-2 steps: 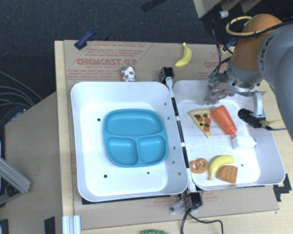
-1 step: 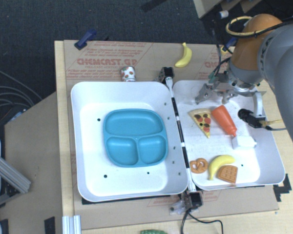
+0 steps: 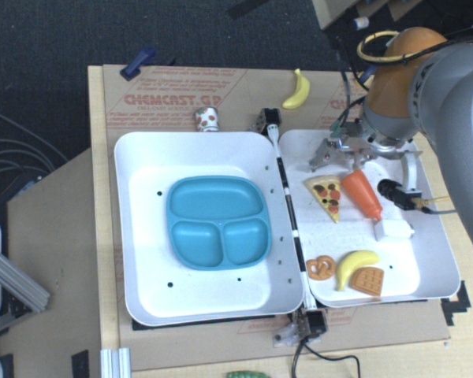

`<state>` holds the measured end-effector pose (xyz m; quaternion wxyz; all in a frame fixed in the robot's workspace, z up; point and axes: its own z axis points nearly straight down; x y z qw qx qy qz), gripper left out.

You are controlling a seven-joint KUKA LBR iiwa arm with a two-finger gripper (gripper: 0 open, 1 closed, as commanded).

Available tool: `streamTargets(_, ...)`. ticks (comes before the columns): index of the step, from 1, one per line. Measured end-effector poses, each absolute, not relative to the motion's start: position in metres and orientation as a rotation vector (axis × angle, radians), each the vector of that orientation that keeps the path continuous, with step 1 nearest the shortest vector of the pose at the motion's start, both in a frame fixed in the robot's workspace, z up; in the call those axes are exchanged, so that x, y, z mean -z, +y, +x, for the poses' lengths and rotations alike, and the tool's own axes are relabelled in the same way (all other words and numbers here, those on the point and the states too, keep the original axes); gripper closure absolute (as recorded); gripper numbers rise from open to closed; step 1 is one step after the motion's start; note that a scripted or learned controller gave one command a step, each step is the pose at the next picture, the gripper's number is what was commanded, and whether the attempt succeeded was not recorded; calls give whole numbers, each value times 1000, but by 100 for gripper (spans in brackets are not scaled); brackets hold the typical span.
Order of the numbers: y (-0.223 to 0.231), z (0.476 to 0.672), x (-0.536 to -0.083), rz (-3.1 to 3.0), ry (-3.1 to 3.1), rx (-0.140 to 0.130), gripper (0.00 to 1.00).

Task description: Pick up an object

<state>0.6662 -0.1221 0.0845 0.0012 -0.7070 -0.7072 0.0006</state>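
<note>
I saw the pincer [image 3: 340,153] hang just above the pizza slice [image 3: 326,194], beside which the carrot [image 3: 363,194] lay, though I couldn't tell whether it was apart or together.

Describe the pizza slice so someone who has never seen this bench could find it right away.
Look in the right-hand white bin, near its upper left part beside the divider between the bins. The pizza slice lies flat there, just left of the orange carrot. It is the only triangular piece, yellow with red dots.
</note>
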Motion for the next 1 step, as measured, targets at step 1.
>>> streamTargets(1,-134,667,-85,-2223,-2221,0,0)
